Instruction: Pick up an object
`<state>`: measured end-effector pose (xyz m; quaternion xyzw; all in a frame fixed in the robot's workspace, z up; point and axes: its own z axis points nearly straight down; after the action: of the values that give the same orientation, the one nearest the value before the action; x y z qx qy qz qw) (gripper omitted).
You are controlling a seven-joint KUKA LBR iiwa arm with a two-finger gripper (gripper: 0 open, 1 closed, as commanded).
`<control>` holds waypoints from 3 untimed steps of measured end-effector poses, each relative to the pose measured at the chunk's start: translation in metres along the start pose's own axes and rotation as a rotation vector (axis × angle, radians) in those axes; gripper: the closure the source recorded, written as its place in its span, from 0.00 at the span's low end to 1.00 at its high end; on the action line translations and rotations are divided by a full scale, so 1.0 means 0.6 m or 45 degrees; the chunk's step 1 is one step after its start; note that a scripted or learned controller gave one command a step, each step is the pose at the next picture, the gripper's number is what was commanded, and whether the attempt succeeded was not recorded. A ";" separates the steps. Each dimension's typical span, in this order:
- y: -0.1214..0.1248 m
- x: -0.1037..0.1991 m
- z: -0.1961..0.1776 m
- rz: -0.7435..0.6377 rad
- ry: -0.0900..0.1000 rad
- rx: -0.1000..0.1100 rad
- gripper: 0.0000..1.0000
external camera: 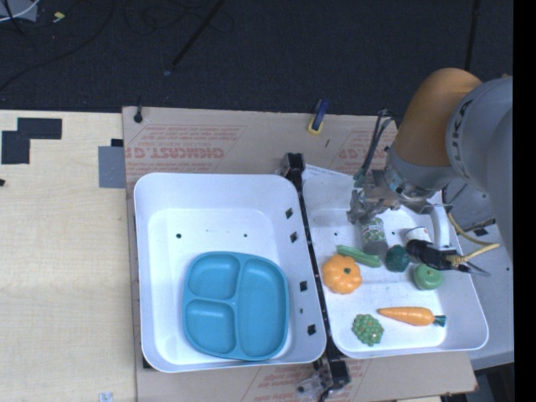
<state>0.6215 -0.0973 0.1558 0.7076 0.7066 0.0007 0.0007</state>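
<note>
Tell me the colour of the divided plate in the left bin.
Light blue; the divided plastic plate shows plainly in the camera view.

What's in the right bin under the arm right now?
In the right bin: an orange pumpkin, green pod, carrot, broccoli piece and two round green items. The gripper and arm cover the bin's far corner.

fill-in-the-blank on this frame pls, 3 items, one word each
1. The blue divided plate lies in the ____ bin.
2. The carrot lies in the ____ bin.
3. The toy pumpkin beside the green pod is ____ in colour.

Missing words: left; right; orange
</note>
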 end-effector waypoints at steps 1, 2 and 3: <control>-0.016 0.000 -0.082 0.001 0.001 0.002 1.00; -0.015 -0.002 -0.122 -0.001 0.001 0.002 1.00; -0.045 0.092 -0.106 -0.006 0.003 0.009 1.00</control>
<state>0.5942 -0.0420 0.2190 0.7060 0.7082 -0.0011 -0.0027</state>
